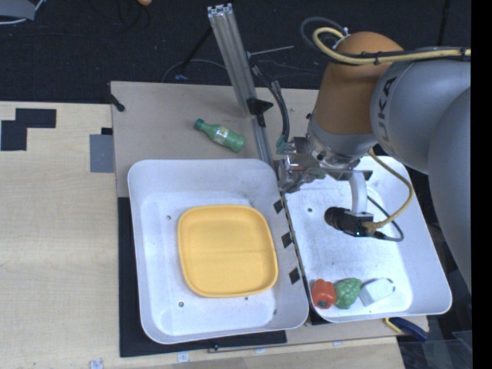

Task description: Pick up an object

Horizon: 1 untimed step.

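Gripper point(295, 167) poised at the back left corner of the right bin point(430, 298), just over the seam where the two bins meet. Open or closed: cannot tell from this angle, with the metal head crowded under the wrist. Nothing seen caught in it. Directly above it, the orange band point(350, 91) and the broad grey arm point(430, 121) reaching in from the right, a yellow hose point(332, 35) looped over the top. Hanging just beside the gripper, over the middle of the right bin, a small black module point(346, 221) on a white bracket, cable curling off to its right.

Farther down the same bin, at the near edge and well apart from the gripper, three small pieces in a row, touching or nearly so: a red toy vegetable point(323, 294), a knobbly green toy point(348, 291), a white block point(377, 290).

Across the seam, in the left bin point(150, 183), a square yellow plate point(227, 250) lying flat near the centre. Along the seam itself, a few black clips point(287, 239).

Beyond the left bin, on the bare bench point(161, 121), a green bottle point(220, 134) on its side. Behind that, a slanted aluminium post point(234, 60) rising from near the gripper toward the back.
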Tool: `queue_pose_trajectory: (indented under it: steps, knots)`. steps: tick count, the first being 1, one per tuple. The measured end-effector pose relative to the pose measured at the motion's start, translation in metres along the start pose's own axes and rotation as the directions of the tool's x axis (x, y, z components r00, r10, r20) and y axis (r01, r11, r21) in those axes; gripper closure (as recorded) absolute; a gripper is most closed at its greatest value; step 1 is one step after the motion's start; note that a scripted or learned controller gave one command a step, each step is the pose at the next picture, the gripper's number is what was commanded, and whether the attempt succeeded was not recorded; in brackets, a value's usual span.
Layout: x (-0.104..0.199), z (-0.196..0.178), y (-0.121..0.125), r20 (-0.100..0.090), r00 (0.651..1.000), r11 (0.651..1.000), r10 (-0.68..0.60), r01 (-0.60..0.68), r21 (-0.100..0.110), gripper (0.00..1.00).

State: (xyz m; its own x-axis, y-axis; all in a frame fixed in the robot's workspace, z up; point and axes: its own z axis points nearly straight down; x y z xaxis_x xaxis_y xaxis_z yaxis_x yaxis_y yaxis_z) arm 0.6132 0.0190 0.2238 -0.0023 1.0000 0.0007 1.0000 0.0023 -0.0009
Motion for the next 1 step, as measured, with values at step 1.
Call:
queue_pose_trajectory:
  steps: [1]
  knots:
    - [0.0517,0.0078,-0.0069,0.0,1.0,1.0,0.0,0.0,0.0,1.0]
